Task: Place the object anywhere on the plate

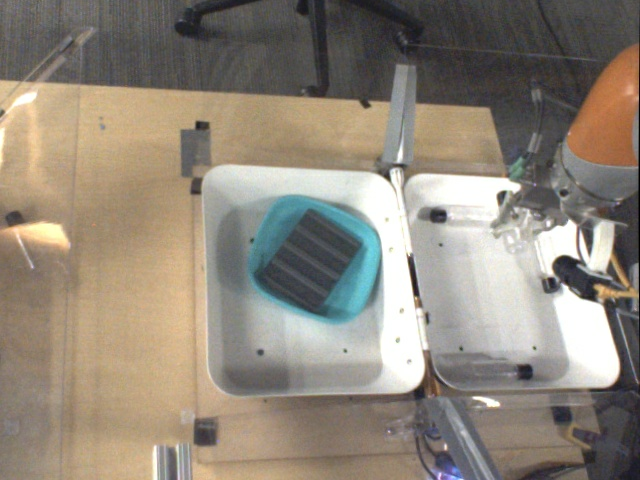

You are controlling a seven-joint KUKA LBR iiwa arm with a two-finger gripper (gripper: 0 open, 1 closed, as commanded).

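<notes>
At the near edge of the bench (100,298) a few small metal brackets and a clump of cables sit just below the two bins. Above them the left bin (230,368) and the right bin (600,368) lie side by side, their inner walls touching along the middle seam. In the left bin a teal plate (365,283) rests toward the far half of the floor, turned at a slant to the bin's walls. A dark ribbed block (313,260) lies flat on that plate, roughly centred, with teal rim showing around most of its outline. The right bin holds a thin clear tube with a dark end (495,371) near its front wall and a similar one (455,213) near its far wall. The gripper (520,223) hangs over the far right part of the right bin, well apart from the plate and the block; its pale, glassy fingers blur into the white floor, so I cannot tell whether they are spread or closed, and nothing is visible between them. The arm (610,118), with its orange band, enters from the right. Beyond the bench, the base of an office chair (315,18) stands on grey carpet.
</notes>
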